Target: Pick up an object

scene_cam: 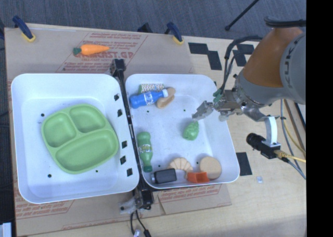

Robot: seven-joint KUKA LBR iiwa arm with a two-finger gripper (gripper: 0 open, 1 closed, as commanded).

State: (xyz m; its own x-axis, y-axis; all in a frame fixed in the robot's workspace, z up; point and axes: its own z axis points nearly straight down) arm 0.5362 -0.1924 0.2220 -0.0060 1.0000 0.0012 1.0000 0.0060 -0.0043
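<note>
The arm [273,67] enters from the right of the frame, its orange band at upper right. Its tool [202,112] hangs over the right edge of the right bin [222,142], at mid-height of the frame, pointing left. Whether the tool is spread or pressed together I cannot tell at this size; nothing shows between its tips.

Just below and left of the tool lies a green lump [190,130] on the bin floor, near the tool but apart from it. In the upper left of this bin a blue bottle [148,99] lies on its side, a striped item [151,87] just above it and a tan piece [166,100] touching its right end. Along the bin's left wall a green bottle [144,150] lies lengthwise. At the bottom of the bin sit a black block [165,175], a shell-shaped pastry [181,165], an orange piece [197,177] and a round tan bun [210,167], all close together.

The left bin [23,127] holds a green divided tray [79,137] with three compartments, tilted a little in the frame.

Both bins rest on cardboard [130,43] on the desk [270,199]. A toy carrot [91,50] lies on the cardboard above the left bin, well apart from the tool. Blue clamps [24,28] grip the cardboard's upper edge. A black clip [117,66] sits where the two bins meet at the top.
</note>
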